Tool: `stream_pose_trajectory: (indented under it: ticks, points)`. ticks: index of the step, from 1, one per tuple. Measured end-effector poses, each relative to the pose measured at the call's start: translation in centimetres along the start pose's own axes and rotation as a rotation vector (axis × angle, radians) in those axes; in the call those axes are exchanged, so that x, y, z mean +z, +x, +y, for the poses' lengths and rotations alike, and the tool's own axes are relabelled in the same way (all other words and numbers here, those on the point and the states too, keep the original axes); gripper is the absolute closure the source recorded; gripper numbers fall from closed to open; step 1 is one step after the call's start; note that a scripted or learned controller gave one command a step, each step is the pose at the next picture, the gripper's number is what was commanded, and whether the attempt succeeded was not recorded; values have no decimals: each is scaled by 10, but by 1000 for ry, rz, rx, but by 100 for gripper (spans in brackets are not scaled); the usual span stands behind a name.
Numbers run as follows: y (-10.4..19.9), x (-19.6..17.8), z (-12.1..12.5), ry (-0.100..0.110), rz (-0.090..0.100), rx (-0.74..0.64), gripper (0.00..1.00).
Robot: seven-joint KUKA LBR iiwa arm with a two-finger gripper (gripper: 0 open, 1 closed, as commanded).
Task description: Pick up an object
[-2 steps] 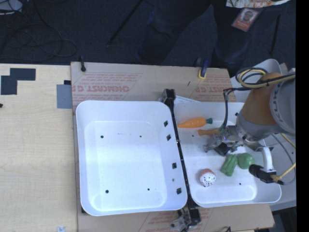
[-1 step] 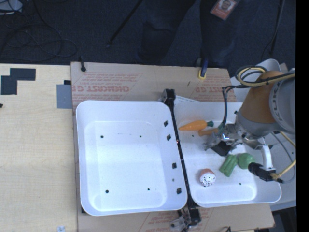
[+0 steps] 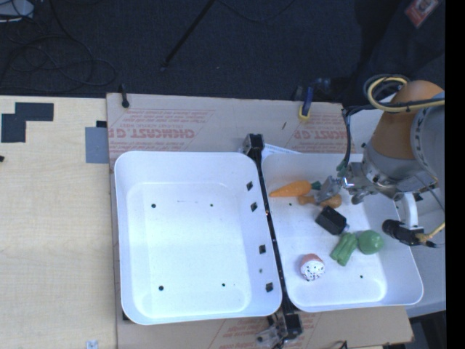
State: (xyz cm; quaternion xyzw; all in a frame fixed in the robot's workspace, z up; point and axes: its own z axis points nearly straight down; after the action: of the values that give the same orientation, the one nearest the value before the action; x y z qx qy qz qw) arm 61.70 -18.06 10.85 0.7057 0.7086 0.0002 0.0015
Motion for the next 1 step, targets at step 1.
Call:
stream_pose_trajectory:
  ticks: [1]
  points:
    - [-31,16,28,1,1,-1,0]
